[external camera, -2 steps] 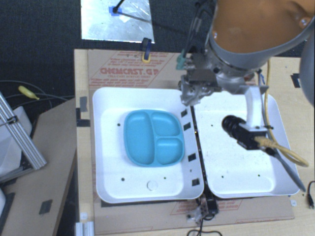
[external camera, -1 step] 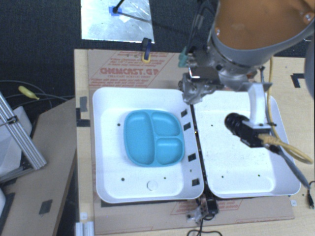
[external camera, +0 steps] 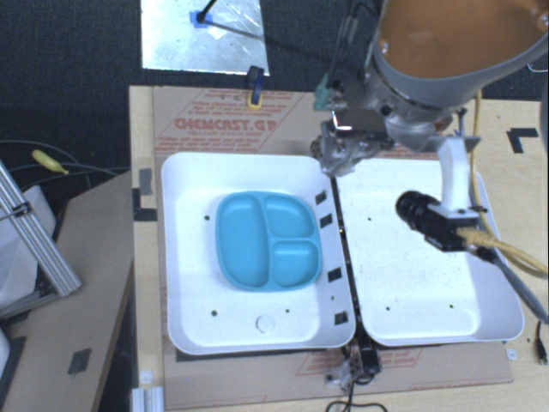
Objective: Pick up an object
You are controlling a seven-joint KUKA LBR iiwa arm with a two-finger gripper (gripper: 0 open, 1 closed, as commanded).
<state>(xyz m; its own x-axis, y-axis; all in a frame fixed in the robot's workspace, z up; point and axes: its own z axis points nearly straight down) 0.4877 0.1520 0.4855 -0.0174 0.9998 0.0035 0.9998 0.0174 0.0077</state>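
Note:
A light blue divided plate (external camera: pixel 264 240) lies flat in the middle of the left white bin (external camera: pixel 184 230). My gripper (external camera: pixel 341 154) hangs over the far end of the ridge between the two bins, up and to the right of the plate and apart from it. The grey wrist with its orange band (external camera: pixel 455 20) looms above it at the top right. I see nothing held under the gripper.
A black cylinder on a white bracket (external camera: pixel 429 217) with a yellow cable hangs from the arm over the right bin (external camera: pixel 429 316). A faint small ring (external camera: pixel 264 323) marks the left bin's near floor. Black clips (external camera: pixel 333 275) line the ridge. A shiny sheet (external camera: pixel 204 24) lies beyond the bench.

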